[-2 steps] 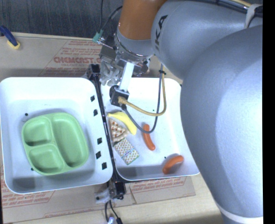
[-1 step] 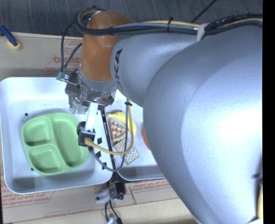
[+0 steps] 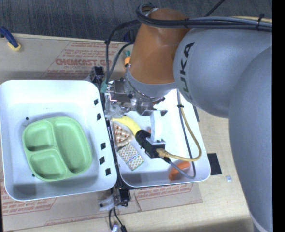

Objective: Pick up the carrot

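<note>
1. At the far left, on the brown cardboard sheet (image 3: 46,52) covering the bench, a small blue and yellow clip-like object (image 3: 9,38) lay near the upper left corner, apart from both bins.
2. The left shallow white plastic bin (image 3: 12,100) held a pale green plastic tray with three compartments (image 3: 57,148), lying flat in the bin's lower half, well clear of the upper wall.
3. Black clips (image 3: 103,146) ran down the seam where the two bins met.
4. Just right of that seam, in the right shallow white plastic bin (image 3: 200,170), a waffle-patterned tan biscuit-like piece (image 3: 121,133) lay touching a yellow banana-shaped toy (image 3: 128,124), and below them lay a small square packet with a dotted pattern (image 3: 131,156).
5. Above these, the two-finger gripper (image 3: 117,100) hung over the bin's upper left part, close to the seam; I could not tell how far apart its jaws stood, nor whether anything sat between them.
6. A black connector with a yellow cable (image 3: 149,146) hung over the bin's middle.
7. The orange carrot (image 3: 178,169) lay near the right bin's lower right corner, partly crossed by cable, well apart from the gripper.
8. The grey arm with its orange band (image 3: 157,42) filled the upper right, covering much of the right bin.
</note>
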Motion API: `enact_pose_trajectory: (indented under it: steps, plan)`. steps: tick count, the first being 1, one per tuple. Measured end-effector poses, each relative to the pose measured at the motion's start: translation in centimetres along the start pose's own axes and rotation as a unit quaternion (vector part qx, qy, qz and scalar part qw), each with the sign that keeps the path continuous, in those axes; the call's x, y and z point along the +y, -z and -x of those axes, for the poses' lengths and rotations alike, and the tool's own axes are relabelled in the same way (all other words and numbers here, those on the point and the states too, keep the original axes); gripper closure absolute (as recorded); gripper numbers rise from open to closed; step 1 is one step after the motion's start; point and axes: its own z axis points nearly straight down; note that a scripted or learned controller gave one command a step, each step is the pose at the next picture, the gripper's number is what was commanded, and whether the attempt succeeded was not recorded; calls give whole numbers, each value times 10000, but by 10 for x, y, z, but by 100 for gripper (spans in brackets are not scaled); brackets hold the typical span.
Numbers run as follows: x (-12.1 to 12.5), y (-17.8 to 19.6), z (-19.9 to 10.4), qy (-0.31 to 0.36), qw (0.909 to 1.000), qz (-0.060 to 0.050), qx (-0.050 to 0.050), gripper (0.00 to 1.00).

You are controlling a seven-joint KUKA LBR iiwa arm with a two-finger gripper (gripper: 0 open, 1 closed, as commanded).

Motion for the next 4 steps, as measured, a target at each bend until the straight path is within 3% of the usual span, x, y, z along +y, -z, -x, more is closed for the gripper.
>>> enact_pose_trajectory:
  steps: [1, 2, 3, 4]
  plan:
    - [7, -12, 66, -1728, 9850, -12, 2, 100]
    - [-14, -50, -39, -1566, 9877, -18, -2, 100]
    - [-13, -40, -38, -1547, 9879, -33, -8, 100]
    - [-59, -50, -89, -2131, 9770, -20, -6, 100]
